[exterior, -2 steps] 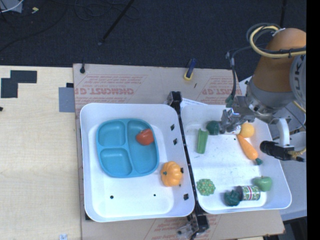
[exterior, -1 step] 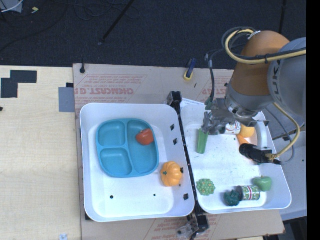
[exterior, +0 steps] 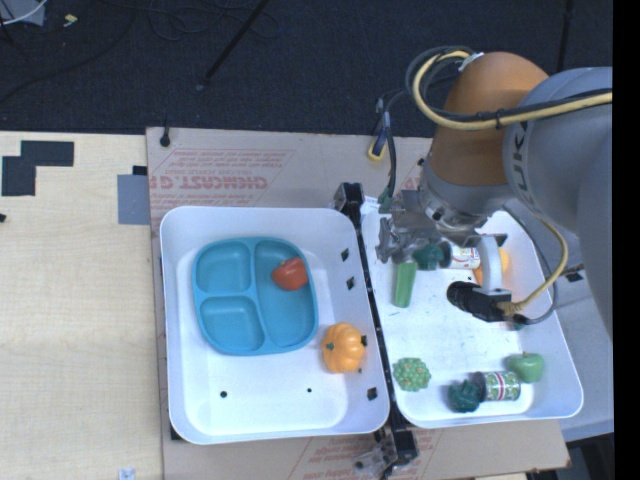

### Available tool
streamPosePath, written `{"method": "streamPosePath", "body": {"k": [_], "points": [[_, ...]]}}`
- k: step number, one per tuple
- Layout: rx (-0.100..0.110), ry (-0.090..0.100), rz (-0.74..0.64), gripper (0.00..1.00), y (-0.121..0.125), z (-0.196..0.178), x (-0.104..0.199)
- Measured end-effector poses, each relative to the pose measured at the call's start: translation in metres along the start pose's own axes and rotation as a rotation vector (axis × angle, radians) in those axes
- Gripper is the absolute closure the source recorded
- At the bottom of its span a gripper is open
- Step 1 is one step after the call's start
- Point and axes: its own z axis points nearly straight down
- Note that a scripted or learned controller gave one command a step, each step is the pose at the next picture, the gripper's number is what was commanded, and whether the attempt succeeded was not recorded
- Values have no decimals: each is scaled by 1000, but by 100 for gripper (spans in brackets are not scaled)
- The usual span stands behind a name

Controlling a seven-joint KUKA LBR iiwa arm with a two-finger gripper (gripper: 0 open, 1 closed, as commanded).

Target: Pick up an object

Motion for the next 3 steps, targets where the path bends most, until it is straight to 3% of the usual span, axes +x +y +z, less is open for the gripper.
{"method": "streamPosePath", "body": {"k": [1,2,3], "points": [[-1,1,-2,100,11,-4,52],[2,-1,-1,100,0,-1,114],[3,-3,4,100,4,12,110]]}}
